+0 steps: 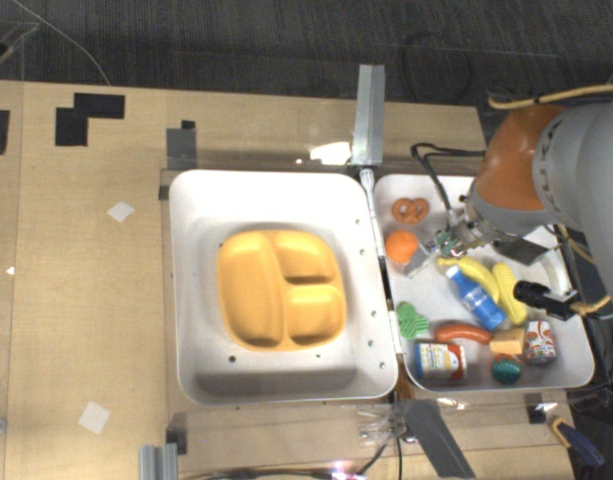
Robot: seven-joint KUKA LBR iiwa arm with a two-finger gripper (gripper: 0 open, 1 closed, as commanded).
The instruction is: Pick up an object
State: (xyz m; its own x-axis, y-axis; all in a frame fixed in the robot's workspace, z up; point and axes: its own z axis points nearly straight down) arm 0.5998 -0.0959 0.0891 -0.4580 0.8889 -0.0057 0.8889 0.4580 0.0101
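1. The grey arm (pixel 576 158), orange-banded, reaches into the right bin (pixel 586 368); the picture's edge cuts it off.
2. The left bin (pixel 186 268) holds a yellow divided tray (pixel 281 288).
3. The hand (pixel 448 240) hangs beside an orange ball (pixel 401 245); whether it grips cannot be told.
4. A blue bottle (pixel 476 296) lies against a banana (pixel 506 288).

Right bin (pixel 583 373), lower right of frame, holding a loose clutter of small items. Brown pretzel (pixel 410 209) at upper left corner; orange ball (pixel 401 245) just below it. Blue bottle (pixel 476 297) lying tilted at centre, beside a yellow banana (pixel 505 286) to its right. Green toy (pixel 412 320) at left wall. Red sausage (pixel 464 334) above a labelled jar (pixel 439 360) lying on its side. Teal ball (pixel 506 371) and small can (pixel 541 342) along lower edge.
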